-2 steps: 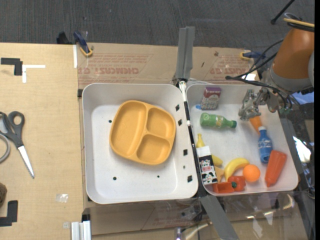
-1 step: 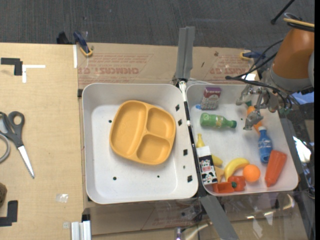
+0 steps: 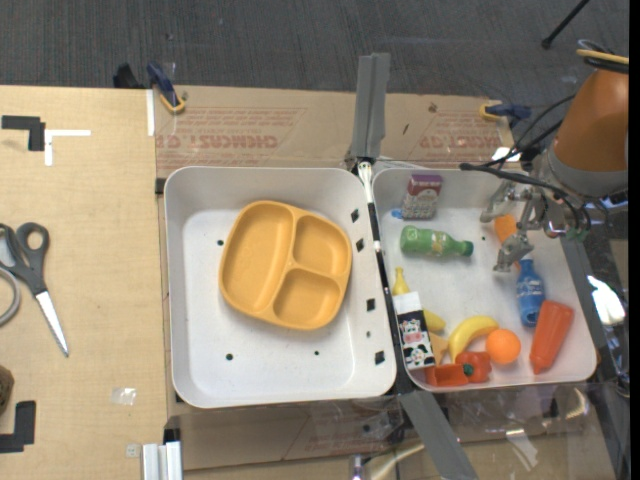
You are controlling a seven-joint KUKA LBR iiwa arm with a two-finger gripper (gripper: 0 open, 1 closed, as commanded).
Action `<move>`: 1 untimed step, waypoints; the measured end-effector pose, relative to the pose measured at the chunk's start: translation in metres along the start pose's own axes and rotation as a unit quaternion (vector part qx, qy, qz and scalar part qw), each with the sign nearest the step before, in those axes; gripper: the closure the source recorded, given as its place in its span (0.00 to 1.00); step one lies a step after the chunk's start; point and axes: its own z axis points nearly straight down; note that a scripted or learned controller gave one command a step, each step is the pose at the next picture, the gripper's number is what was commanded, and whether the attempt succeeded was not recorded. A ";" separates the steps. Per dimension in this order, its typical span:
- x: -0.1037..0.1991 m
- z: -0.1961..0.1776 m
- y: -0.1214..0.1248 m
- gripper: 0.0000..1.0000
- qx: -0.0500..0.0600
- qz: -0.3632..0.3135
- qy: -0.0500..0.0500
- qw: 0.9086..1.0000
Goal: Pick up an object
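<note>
We see our gripper (image 3: 512, 230) over the right bin (image 3: 470, 278), just above 1 blue bottle (image 3: 529, 297); its grip we cannot tell.

Yellow tray (image 3: 285, 265), green bottle (image 3: 434, 242), orange ball (image 3: 503, 346)

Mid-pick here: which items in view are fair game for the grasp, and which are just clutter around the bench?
Job items, right bin:
green bottle
blue bottle
banana
orange
carrot
purple carton
gripper above them

Lying about:
yellow divided plate, left bin
scissors
blue clamp
</note>
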 end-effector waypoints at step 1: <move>-0.002 -0.011 0.000 1.00 0.001 -0.001 -0.003 1.000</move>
